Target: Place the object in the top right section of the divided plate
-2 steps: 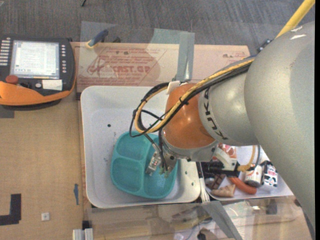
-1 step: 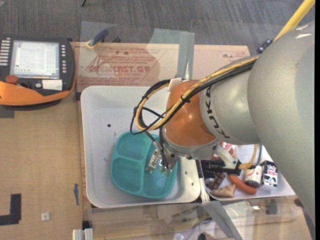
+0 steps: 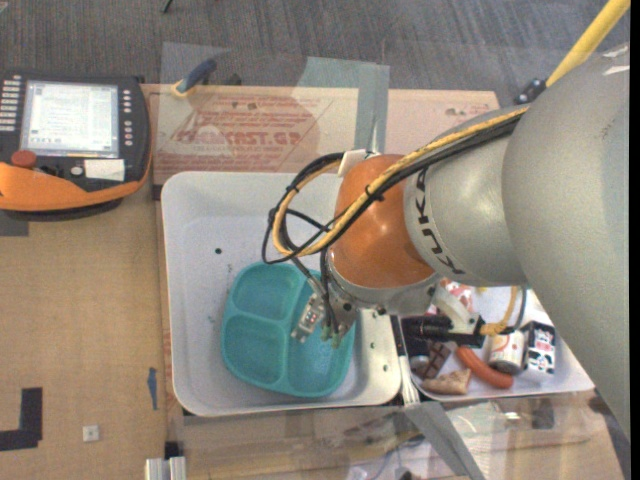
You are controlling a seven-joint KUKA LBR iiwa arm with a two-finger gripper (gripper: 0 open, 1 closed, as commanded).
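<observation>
A teal divided plate (image 3: 262, 338) lies in the front half of the left white bin (image 3: 190, 268). My gripper (image 3: 322, 328) hangs low over the plate's right side, its metal fingers pointing down at the sections near the plate's right rim. The grey arm with its orange band (image 3: 372, 230) covers the plate's upper right corner. Whatever sits under the wrist is hidden.
The right bin (image 3: 560, 378) holds several small items: a red sausage-like piece (image 3: 487, 368), a brown piece (image 3: 443, 380), a small can (image 3: 503, 350) and printed packs. A teach pendant (image 3: 70, 138) lies at the back left. Cardboard lies behind the bins.
</observation>
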